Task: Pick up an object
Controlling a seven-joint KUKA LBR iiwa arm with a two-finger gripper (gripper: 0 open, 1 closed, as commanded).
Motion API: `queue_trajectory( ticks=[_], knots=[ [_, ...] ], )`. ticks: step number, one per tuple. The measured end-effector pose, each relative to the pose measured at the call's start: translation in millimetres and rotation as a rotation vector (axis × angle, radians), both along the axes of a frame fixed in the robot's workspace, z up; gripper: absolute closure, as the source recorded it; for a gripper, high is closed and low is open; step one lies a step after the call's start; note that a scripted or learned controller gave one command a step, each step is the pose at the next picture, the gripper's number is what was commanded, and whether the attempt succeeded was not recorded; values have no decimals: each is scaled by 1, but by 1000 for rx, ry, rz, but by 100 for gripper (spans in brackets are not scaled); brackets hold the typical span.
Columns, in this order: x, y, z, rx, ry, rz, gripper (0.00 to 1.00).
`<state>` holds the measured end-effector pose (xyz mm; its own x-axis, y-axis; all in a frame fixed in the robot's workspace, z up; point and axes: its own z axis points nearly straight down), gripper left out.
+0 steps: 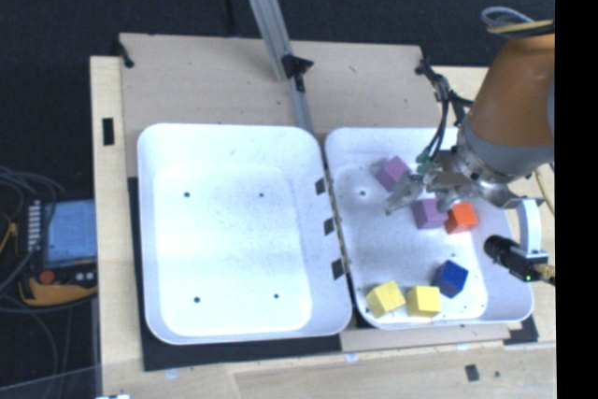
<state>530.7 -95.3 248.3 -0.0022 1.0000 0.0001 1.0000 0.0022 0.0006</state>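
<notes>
gripper [418, 192] jaws apart, nothing held | purple block [429, 213] at its 5 o'clock looked light, rigid | grip opposite flat faces

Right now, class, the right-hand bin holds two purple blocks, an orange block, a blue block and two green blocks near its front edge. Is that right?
Not quite. The camera view shows the two blocks near the front edge of the right-hand bin are yellow, not green. The purple blocks, orange block and blue block are as stated.
</notes>
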Motion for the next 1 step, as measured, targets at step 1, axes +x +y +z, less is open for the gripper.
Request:
queue_trajectory(
  ticks=[1],
  knots=[
    [0, 0, 0, 0, -1, -3, 0]
  ],
)
